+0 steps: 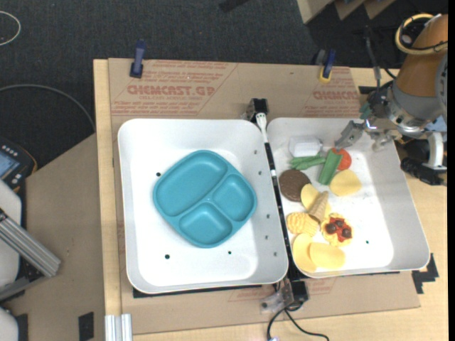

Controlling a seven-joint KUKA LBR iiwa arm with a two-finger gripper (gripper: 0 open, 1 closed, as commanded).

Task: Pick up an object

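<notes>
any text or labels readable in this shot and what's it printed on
"CHEMCAST GP": large red print on the brown board behind the left bin.
Same red print, blurred past reading, behind the right bin.
Smaller red lines around both: too small to read.

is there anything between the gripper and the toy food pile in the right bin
Nothing visible. The gripper hangs at the far right of the right white bin, just beside the green bean-shaped toy and red round toy, with bare bin floor around them.
</notes>
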